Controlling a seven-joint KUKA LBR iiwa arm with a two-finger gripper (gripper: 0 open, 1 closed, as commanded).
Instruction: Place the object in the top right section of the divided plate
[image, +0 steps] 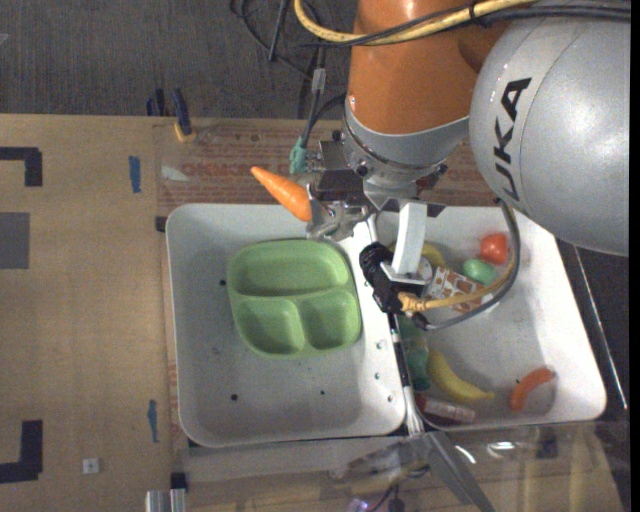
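Jaws (312, 212) clamp carrot (282, 192) (orange, tilted) above left bin's (190, 330) back rim; arm (420, 90) reaches from right, near green plate (290, 297).

The pale wooden table (80, 330) looks matt, its plywood grain faint, with strips of blue tape (134, 173) and black tape (26, 166) stuck flat on it. The two shallow white plastic bins (200, 400) have a smooth, slightly scuffed sheen. The green divided plastic plate (293, 297) is smooth and softly glossy, with light catching its rim. The orange toy carrot (283, 193) looks like smooth moulded plastic, as do the yellow toy banana (458, 381) and the red toy tomato (494, 247). The arm's grey shell (560, 120) is glossy painted casing; its orange band (410, 70) has a satin shine. The hand (325, 225) shows bare, dull metal parts.
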